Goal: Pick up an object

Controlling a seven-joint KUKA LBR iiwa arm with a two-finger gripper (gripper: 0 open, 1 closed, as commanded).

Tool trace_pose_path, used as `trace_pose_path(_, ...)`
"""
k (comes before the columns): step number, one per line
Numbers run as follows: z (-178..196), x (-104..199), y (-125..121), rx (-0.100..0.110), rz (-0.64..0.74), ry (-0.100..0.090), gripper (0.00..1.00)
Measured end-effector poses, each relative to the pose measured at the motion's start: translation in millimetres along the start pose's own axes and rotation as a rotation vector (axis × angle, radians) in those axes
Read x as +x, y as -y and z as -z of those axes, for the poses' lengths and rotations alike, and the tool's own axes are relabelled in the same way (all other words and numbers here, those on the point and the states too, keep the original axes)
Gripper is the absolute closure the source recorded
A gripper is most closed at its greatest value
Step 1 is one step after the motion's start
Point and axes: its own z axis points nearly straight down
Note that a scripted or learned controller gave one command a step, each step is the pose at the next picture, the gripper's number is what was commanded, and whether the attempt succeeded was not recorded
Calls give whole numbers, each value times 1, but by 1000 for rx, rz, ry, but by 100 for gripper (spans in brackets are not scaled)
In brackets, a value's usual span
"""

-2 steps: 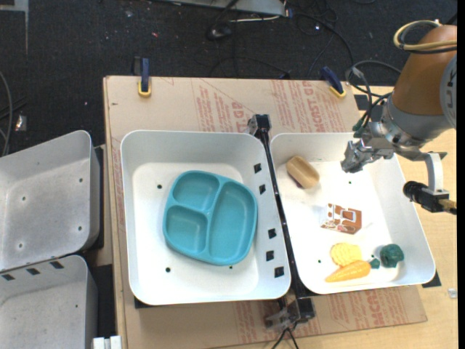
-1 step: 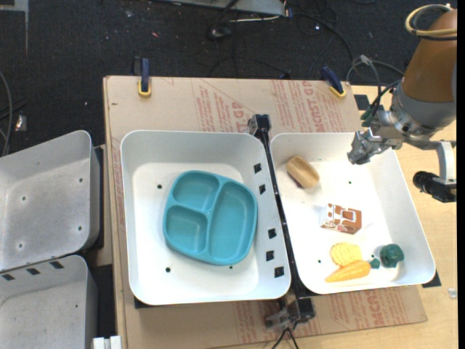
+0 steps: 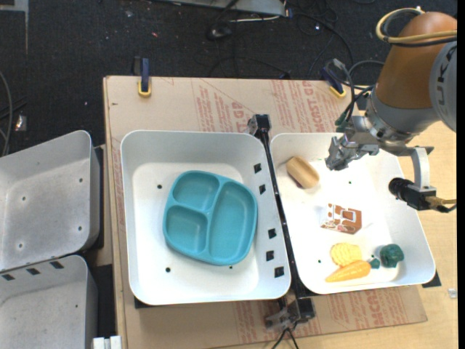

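Reaching in from three o'clock, the arm (image 3: 407, 78) angles its gripper (image 3: 340, 155) down over the right bin (image 3: 407, 217), hovering just at three o'clock of the bread roll (image 3: 302, 171).

Teal divided plate (image 3: 211, 217); white bins (image 3: 138, 195); tan bread roll (image 3: 302, 172) left of the gripper (image 3: 339, 155); brown-and-white block (image 3: 342, 218), yellow corn (image 3: 346, 253), orange carrot (image 3: 348, 271), green broccoli (image 3: 391, 255) below it.

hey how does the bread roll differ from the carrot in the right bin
The bread roll is tan and stubby; the carrot is orange and tapered. The roll lies near the bin's far left side, close to the gripper; the carrot lies at the near edge. Both rest loose in the right bin.
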Motion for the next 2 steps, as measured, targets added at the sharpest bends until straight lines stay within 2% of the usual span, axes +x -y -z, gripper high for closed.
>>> trace_pose_path(2, -5, 113, -14, -1, 1, 1, 100)
